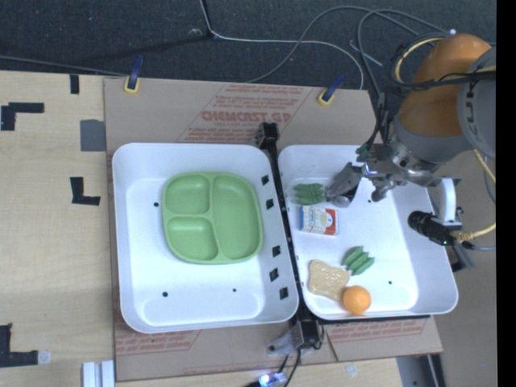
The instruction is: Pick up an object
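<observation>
Claw (343, 189) hangs low in the right bin (403, 240), just beside the leafy green toy (309, 192), probably lined up to grab it; whether it is open or closed, I cannot tell.

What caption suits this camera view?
Arm's hand poised over right bin beside green toy; divided green plate in left bin.

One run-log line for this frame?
gripper: over right white bin, beside green leafy toy | grasp: unclear | green divided plate: left bin
</observation>
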`<state>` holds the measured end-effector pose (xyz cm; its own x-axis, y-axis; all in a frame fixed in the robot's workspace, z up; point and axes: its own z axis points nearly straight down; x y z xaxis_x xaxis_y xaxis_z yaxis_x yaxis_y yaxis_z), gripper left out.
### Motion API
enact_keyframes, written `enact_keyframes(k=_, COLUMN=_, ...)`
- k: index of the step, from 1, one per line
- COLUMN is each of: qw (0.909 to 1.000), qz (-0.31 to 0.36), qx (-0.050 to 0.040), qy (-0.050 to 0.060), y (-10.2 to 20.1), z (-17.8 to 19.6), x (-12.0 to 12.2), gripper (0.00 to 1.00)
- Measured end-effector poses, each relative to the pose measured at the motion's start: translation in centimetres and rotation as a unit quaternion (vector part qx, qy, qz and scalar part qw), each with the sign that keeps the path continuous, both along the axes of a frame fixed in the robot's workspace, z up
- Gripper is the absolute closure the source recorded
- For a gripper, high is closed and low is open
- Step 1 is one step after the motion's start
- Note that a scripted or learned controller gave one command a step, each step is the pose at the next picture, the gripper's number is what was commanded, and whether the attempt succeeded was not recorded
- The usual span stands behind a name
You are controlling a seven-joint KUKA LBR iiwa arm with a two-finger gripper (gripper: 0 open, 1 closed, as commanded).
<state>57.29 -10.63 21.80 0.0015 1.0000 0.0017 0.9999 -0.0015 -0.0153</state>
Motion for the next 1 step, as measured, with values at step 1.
enact_keyframes(k=1, qw=1.0000, qz=0.002, qx=-0.0006, qy=-0.007, y=0.02, z=0.77, x=0.27, gripper=0.00)
